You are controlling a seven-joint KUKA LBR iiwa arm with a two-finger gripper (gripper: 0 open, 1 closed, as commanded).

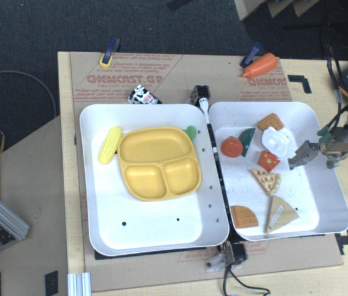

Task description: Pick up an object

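Toy foods (pixel 266 165) crowd right bin (pixel 322 214); its right side open.

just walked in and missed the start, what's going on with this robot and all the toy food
A grey robot arm reaches in from the right, its pincer hanging over the right white bin, which holds toy food: a red tomato, a white lumpy piece, a small red block and a waffle wedge. The pincer holds nothing visible. The left white bin holds a yellow divided plate and a yellow corn cob.
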